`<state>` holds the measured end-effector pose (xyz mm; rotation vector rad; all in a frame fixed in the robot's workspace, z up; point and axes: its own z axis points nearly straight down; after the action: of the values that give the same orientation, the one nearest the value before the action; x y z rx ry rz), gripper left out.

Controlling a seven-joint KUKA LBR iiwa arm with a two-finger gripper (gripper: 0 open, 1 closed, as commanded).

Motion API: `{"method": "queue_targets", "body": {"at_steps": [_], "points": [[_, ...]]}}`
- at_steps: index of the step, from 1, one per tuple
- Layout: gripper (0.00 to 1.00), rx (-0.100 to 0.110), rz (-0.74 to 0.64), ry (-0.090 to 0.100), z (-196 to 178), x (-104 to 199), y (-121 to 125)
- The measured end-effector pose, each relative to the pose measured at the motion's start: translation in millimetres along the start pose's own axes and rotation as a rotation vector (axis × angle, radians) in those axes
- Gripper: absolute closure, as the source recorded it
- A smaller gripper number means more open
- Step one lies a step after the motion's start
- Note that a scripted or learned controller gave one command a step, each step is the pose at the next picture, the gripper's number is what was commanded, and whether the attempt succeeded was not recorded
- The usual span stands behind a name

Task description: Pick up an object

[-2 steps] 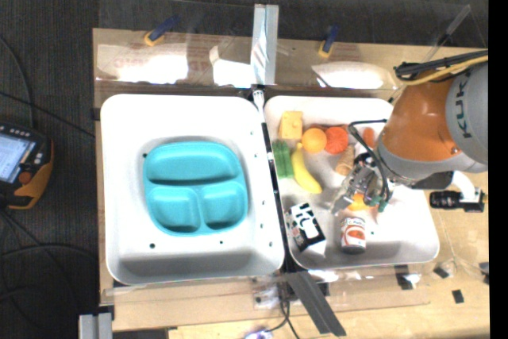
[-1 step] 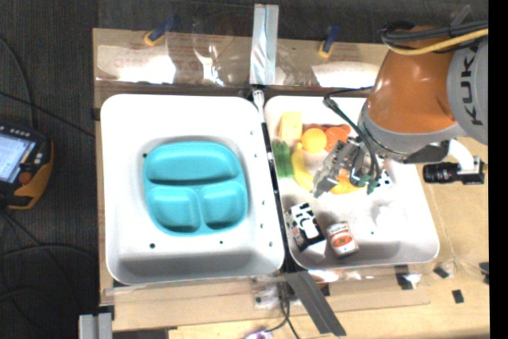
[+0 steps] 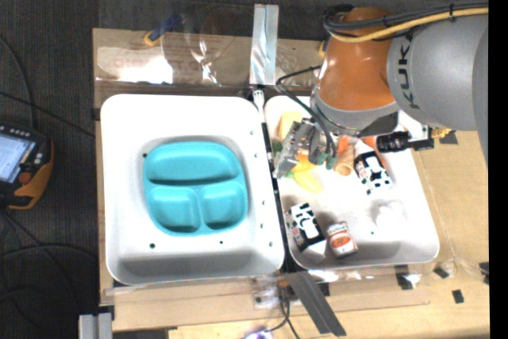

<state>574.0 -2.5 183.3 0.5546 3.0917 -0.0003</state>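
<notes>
A grey robot arm (image 3: 440, 67) with an orange band reaches in from 3 o'clock over two shallow white bins on a wooden worktop (image 3: 464, 194). Its end effector (image 3: 300, 151) hangs low over the upper left part of the right bin (image 3: 421, 246), at about 10 o'clock within that bin, close to the wall shared with the left bin (image 3: 123, 194). I cannot tell what state the end effector is in; it is small and cluttered in the picture.

Just beneath and beside it lies a yellow item (image 3: 306, 179), the likeliest target. It looks small, smooth and light, probably a plastic toy, so it may slip; a hold across its narrow middle seems best. A small orange piece (image 3: 343, 147) lies at 3 o'clock of the end effector.

Further toward 6 o'clock in the same bin sit a black-and-white box (image 3: 304, 223) and a small red-labelled can (image 3: 340, 238), stiff and easy to pinch at the sides. Another black-and-white box (image 3: 371, 171) lies nearer 3 o'clock.

The left bin holds a turquoise divided tray (image 3: 194, 185).
</notes>
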Motion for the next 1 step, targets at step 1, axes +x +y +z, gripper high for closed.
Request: {"method": "queue_targets", "body": {"at_steps": [1], "points": [[0.0,0.0,0.0,0.0,-0.1,-0.1,-0.1]]}}
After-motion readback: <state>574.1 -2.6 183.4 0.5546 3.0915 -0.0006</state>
